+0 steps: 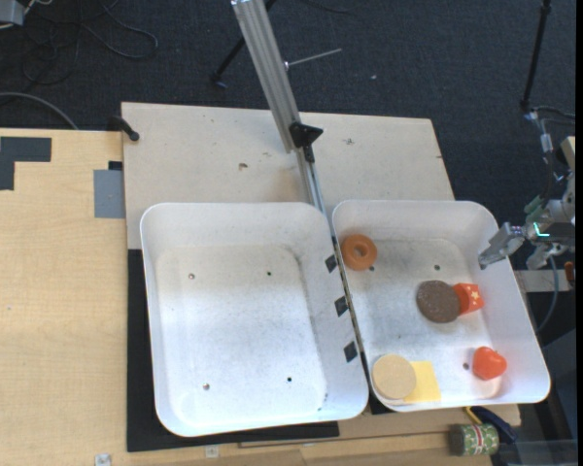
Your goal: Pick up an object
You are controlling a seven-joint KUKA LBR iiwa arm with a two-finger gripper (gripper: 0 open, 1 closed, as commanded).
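Observation:
The right bin [505, 260] holds several small objects. An orange ring [359, 251] lies near its back left corner. A brown round disc [437, 301] sits mid-bin, touching an orange-red piece [469, 298] on its right. A red-orange lump [489, 362] rests near the front right corner. A tan disc [394, 377] lies at the front beside a yellow square [427, 382]. My gripper [525, 241] hovers over the bin's right rim, apart from every object, and only partly seen.
The left bin [175, 260] stands beside the right one, with a row of black clips [338, 304] along the shared edge. A slanted aluminium post [272, 76] rises behind the bins. A green can [478, 440] lies on the bench front, right.

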